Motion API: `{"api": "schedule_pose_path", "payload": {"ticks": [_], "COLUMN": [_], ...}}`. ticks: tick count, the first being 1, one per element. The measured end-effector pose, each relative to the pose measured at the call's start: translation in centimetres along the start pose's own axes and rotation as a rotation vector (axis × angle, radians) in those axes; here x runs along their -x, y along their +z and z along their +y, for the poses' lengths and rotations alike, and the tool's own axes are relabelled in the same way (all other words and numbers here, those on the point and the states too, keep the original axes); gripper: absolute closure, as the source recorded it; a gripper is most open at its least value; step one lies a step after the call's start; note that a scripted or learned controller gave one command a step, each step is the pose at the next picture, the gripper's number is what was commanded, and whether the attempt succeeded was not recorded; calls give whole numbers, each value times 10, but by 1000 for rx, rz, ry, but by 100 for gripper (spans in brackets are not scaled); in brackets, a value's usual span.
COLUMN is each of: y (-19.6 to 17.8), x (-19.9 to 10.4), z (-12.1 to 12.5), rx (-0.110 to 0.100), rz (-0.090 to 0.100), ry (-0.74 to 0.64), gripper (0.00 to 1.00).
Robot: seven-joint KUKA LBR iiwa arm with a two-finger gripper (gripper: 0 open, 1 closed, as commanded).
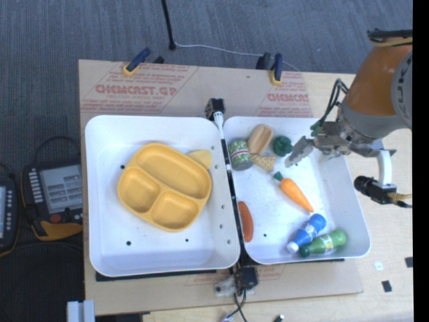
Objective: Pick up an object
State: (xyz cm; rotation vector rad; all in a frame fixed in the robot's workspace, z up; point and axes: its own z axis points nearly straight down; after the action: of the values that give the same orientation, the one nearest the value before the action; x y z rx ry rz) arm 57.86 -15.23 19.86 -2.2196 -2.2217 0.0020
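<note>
Two shallow white plastic bins are seen side by side on a bench topped with brown cardboard (134,86), on which red lettering reading roughly "CHEMCAST" is printed; the rest of the print cannot be read. The board is held at its far edge by two yellow-and-blue clamps (137,61).

In the left bin (107,247) a smooth yellow tray (165,185) with three rounded compartments is laid, and a pale yellow wedge (200,157) is tucked just behind it.

In the right bin (358,240) several small toy foods are scattered. A carrot (295,193), orange and tapered with a green tip, is placed near the middle. A blue bottle (306,232) with a white cap and a green bottle (324,242) are laid touching each other at the near corner. A reddish sausage shape (245,221) is set along the left wall. At the far end a small labelled can (239,153), a tan bread-like roll (259,139), a dark green round piece (281,144) and a waffle-textured cone (265,162) are grouped close together.

The gripper (299,151) is held above the far part of the right bin, beside the green piece. Nothing is seen between its fingers, but how far apart they stand cannot be told.
</note>
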Motion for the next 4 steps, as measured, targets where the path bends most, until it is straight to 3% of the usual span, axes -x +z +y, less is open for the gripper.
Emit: {"api": "schedule_pose_path", "payload": {"ticks": [1,2,3,4], "y": [96,104,104,93], "x": [2,0,-28,-31], "z": [-55,-56,-40,-38], "rx": [1,11,23,27], "rz": [1,-3,-15,-11], "ry": [1,3,6,4], "gripper": [0,0,0,100]}}
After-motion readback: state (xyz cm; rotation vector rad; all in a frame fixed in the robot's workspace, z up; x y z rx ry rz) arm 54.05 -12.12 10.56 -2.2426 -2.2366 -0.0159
